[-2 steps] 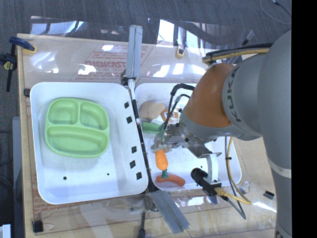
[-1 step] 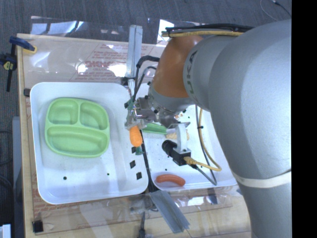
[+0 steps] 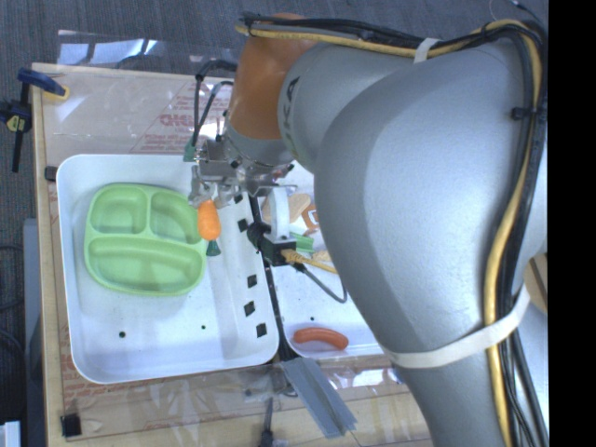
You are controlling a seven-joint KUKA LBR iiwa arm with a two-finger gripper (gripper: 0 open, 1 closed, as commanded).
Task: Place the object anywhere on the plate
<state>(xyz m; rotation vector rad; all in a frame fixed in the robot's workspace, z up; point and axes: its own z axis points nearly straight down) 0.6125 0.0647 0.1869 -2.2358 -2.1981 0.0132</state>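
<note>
White plastic all round the hand (image 3: 210,192): two shallow bins side by side on a pale table (image 3: 121,101). Over the table top, behind the hand, a clear sheet (image 3: 140,124), glossy and creased. Red print (image 3: 179,116) on that sheet, too small and blurred to read. No other legible writing or brand. Around the table, dark grey carpet (image 3: 112,7). At the table corner farthest from the hand, a blue clamp (image 3: 42,84), and a black clamp (image 3: 14,119) just below it on the edge.

Hand low over the first bin (image 3: 140,352), near the ridge (image 3: 250,282) where the two bins meet; small black squares along that ridge, in front of the hand. Open, together or clamped: cannot tell from this angle.

Directly under the hand and touching its tip, a toy carrot (image 3: 209,222), upright, orange body uppermost and green end down. Held or merely standing against the hand: cannot tell. Right beside the carrot, on the side away from the arm, the green divided plate (image 3: 140,250), three compartments, flat on the first bin's floor; carrot at the plate's rim nearest the hand.

On the arm's side of the hand, the second bin (image 3: 307,301), mostly under the grey arm (image 3: 419,203). In it, close to the hand, a jumble of small toys (image 3: 300,236), hard to name, and farther forward a red sausage (image 3: 319,340). Black and yellow cables (image 3: 372,35) along the arm above the orange band (image 3: 261,82).
</note>
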